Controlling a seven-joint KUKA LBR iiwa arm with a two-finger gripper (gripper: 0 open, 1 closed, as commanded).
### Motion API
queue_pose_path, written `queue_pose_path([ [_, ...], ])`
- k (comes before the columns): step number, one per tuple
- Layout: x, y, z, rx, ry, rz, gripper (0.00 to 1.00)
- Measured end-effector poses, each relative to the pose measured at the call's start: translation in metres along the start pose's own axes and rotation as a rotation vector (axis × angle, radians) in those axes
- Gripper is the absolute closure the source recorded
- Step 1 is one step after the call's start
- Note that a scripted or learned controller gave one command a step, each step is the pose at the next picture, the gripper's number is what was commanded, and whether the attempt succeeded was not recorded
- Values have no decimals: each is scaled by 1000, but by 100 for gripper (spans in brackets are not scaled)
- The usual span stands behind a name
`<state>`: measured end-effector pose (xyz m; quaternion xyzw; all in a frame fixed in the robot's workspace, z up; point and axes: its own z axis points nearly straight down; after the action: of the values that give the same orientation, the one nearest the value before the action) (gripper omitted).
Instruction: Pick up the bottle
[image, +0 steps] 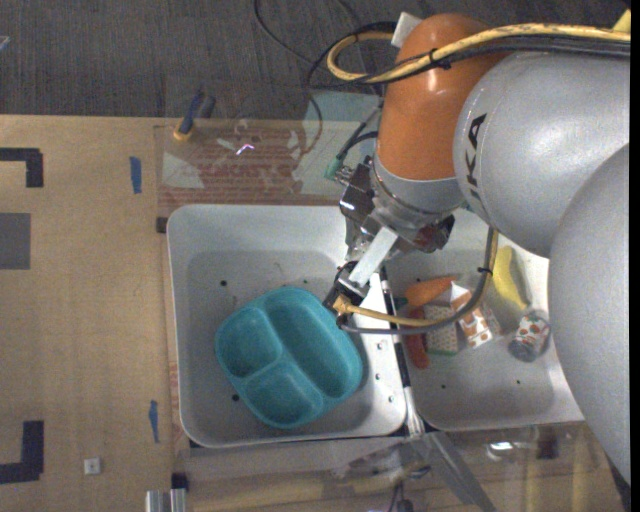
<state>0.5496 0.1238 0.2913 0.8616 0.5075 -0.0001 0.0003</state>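
Note:
A small bottle (528, 336) with a white and coloured label lies in the right bin (500, 405), near its right side and partly under the arm. My gripper (372, 222) hangs over the back of the divide between the two bins, below the orange band, well left of the bottle. The wrist hides its fingers from above. Nothing shows held in it.
A teal divided plate (288, 355) lies in the left bin (200, 250), its right edge near the divide. In the right bin are an orange carrot-like piece (430, 291), a yellow banana (508, 280), a small printed carton (472, 326) and a red piece (418, 347).

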Motion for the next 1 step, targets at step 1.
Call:
queue_pose_path([
  [1, 9, 69, -47, 0, 0, -55, 100],
])
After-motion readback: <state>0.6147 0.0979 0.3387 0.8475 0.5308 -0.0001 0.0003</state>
